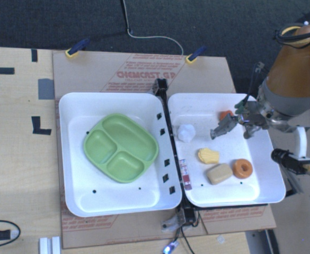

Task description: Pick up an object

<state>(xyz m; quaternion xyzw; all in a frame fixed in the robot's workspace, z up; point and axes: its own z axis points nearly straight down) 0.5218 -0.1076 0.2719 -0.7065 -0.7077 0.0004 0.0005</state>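
I see my fingers [234, 126] spread apart over right bin [266, 194], yellow corn [208, 155] below them, orange donut [242, 168] below-right, nothing gripped

The wooden bench [17, 157] bore a cardboard sheet [144, 73] (blue-and-yellow clamps at its far corners), with two white bins [72, 194] on top.

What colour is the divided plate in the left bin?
The divided plate is light green, seen clearly in the camera view from above.
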